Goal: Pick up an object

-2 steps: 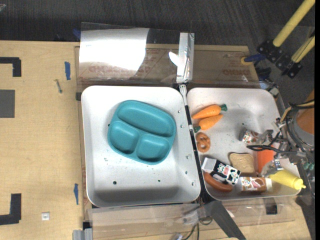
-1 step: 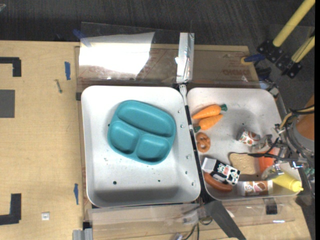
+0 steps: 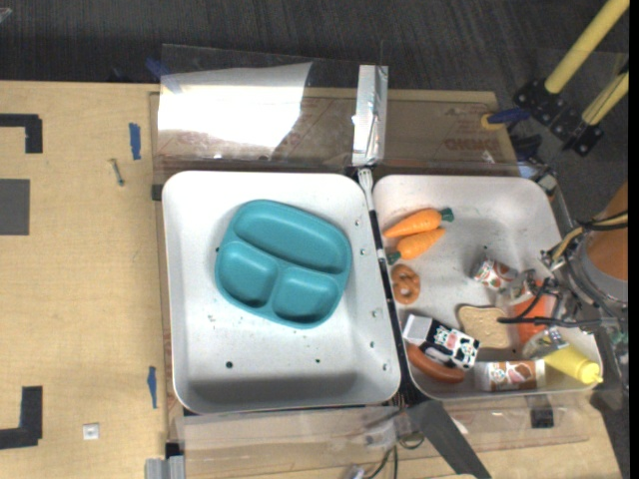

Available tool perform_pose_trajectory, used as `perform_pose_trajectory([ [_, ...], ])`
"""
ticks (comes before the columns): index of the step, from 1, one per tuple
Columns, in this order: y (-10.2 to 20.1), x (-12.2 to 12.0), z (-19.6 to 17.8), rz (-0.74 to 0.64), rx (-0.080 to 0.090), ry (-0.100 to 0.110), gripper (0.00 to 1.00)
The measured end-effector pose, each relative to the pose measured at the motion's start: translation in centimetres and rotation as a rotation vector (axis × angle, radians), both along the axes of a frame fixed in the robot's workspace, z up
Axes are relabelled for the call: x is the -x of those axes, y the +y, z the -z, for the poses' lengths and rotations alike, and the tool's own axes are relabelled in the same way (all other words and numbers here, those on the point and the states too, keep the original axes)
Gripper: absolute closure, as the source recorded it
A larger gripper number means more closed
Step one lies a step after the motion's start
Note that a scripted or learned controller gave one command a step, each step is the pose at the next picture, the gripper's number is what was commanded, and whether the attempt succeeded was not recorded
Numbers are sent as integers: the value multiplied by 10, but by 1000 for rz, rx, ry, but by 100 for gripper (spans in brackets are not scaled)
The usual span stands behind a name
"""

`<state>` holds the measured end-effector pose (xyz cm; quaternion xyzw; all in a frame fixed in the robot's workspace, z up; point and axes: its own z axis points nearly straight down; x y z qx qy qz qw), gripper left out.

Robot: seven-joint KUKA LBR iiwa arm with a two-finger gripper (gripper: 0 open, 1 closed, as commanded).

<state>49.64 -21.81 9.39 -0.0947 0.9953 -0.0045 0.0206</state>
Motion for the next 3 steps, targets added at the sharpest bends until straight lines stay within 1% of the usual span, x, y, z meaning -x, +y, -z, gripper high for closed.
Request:
perform_pose_trajectory([
  [1,4,-5,1,-231,1,5,0],
  [2,3,-5,-9,-233,5,7,100],
  [3,4,-6,-8,-234,3,5,0],
])
